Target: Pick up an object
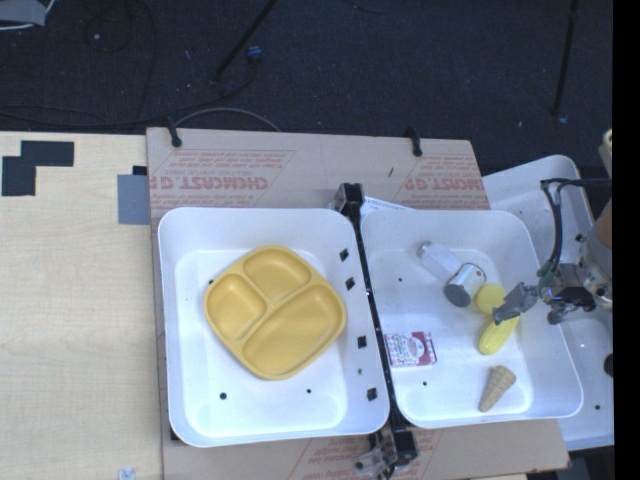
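My gripper (538, 306) hangs over the right side of the right bin (540, 408), reaching in from the right edge. It is open, and white bin floor shows between its fingers. The left finger (520, 300) sits just above a long yellow corn-like piece (494, 336), touching or nearly touching its upper end. A round yellow ball (489, 297) lies just left of that finger. A grey-and-white cylinder (452, 273) lies further left. Near the bin's front are a tan cone (496, 386) and a small red-and-white packet (410, 349).
The left bin (190, 388) holds a yellow divided plate (275, 311). A black divider (366, 313) runs between the bins. Cardboard (300, 173) lies behind them, and a wooden bench top (70, 308) spreads to the left. Cables (556, 223) hang beside the arm at the right.
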Motion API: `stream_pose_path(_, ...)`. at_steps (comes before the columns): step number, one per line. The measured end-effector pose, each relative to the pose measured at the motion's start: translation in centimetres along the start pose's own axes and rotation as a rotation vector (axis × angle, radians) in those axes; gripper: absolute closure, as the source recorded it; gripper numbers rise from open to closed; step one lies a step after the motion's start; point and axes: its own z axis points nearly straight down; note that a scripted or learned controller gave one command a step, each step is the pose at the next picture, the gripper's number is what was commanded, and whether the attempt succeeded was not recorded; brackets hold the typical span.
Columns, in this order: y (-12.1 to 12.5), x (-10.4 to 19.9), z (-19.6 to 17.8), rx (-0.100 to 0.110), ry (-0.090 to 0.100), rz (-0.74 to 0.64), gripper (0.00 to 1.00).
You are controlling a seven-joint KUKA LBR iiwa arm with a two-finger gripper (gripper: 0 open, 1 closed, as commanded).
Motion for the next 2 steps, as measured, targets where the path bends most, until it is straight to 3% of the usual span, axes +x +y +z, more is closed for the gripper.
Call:
stream_pose_path(1, 0.3, 0.0, -0.7, -0.012, -0.003, -0.003, 0.0)
stream_pose_path(2, 0.7, 0.7, 3.9, -0.008, -0.001, -0.004, 0.0)
